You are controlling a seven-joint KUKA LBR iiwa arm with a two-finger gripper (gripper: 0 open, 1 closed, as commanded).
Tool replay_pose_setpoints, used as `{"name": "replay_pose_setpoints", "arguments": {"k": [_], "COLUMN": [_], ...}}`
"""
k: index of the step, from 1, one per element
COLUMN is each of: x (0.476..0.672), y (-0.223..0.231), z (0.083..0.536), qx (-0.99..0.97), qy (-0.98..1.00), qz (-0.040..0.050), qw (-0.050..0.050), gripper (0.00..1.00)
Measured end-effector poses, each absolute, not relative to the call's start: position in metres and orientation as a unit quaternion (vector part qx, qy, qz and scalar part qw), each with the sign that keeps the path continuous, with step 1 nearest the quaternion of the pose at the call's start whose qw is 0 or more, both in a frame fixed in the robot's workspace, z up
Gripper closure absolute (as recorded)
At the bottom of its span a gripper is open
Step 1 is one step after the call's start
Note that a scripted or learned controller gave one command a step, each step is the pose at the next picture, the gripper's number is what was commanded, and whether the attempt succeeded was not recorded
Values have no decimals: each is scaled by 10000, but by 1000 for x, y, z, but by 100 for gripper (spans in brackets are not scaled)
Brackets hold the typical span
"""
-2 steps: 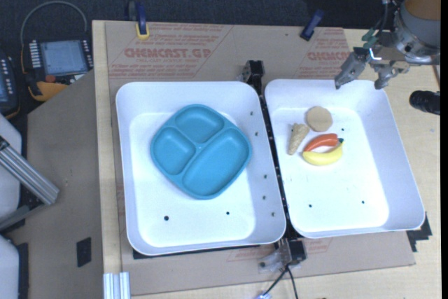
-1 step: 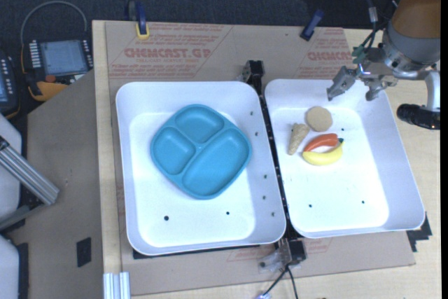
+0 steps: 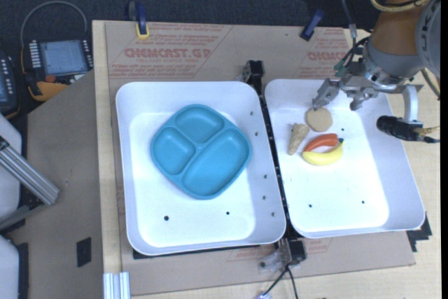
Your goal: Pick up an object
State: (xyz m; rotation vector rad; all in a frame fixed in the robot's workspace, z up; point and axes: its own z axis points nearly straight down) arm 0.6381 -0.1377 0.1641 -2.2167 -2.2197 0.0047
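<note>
A glossy blue plate, moulded in three sections, is lying in the left bin. In the right bin, a ribbed cone, tan disc and smooth banana are clustering near together. The gripper is hovering spread and empty just above the disc; it should be centring on one piece before closing.

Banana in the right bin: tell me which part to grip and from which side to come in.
Grip the banana across its middle, coming straight down from above with the fingers closing across its narrow width. It lies flat and curved, long axis running left-right, with an orange-red piece touching its upper edge, so a side approach from there is blocked. The end effector hovers above and behind it, near the round tan piece.
</note>
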Motion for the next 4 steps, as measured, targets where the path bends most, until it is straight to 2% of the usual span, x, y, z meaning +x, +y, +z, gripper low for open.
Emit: {"name": "replay_pose_setpoints", "arguments": {"k": [1,2,4], "x": [648,649,662], "y": [-138,-139,-141], "z": [110,124,237], "qx": [-7065,-7065,-7065], "qy": [-7077,-7077,-7077], "qz": [13,-3,-25], "qw": [17,-8,-44], "gripper": [0,100,100]}}
